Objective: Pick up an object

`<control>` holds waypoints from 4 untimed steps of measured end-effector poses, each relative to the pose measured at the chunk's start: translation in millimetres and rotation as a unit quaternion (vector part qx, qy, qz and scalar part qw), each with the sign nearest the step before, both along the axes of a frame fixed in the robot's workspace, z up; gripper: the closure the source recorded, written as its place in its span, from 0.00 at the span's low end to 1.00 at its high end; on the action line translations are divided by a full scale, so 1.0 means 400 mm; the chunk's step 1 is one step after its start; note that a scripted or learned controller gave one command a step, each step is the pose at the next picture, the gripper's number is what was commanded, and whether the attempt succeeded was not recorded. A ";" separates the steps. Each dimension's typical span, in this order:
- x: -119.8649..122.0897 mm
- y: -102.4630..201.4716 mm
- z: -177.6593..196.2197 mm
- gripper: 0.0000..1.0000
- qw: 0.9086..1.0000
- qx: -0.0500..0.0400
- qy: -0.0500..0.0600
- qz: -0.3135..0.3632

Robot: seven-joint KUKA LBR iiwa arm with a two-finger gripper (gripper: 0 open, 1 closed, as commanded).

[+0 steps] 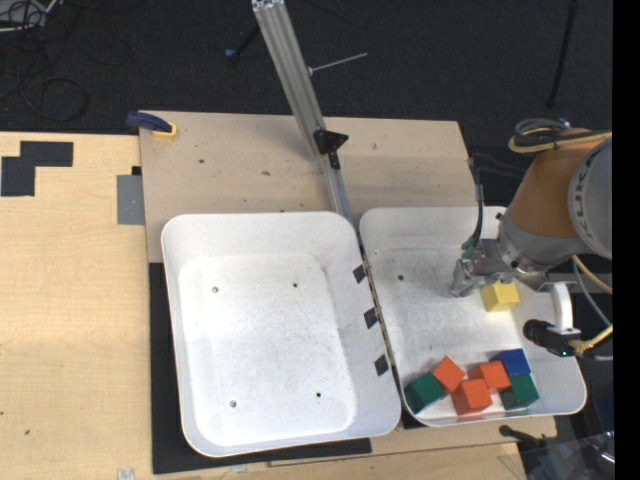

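My gripper (467, 278) hangs low over the right bin (420, 238), near its middle right. A yellow block (499, 295) lies just to the gripper's right, partly under the wrist; I cannot tell whether it touches the gripper. Along the bin's front edge sits a cluster of blocks: a green one (425, 391), three orange ones (449, 373) (473, 396) (494, 375), a blue one (514, 362) and a dark green one (520, 393).
The left bin (200, 238) stands beside the right one, with black clips (371, 317) along the shared rim. A slanted aluminium rail (296, 78) rises behind the bins. The arm's orange band (545, 193) comes in from the right.
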State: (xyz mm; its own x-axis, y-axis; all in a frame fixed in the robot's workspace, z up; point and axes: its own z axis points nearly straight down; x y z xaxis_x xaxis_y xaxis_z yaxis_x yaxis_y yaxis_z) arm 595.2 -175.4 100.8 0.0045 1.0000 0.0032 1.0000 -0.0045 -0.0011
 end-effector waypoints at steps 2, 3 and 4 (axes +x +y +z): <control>-0.002 -0.028 0.273 1.00 1.000 -0.002 -0.003 0.003; -0.002 -0.031 0.323 1.00 1.000 -0.002 -0.001 0.002; -0.013 0.109 0.297 1.00 1.000 0.000 0.002 0.004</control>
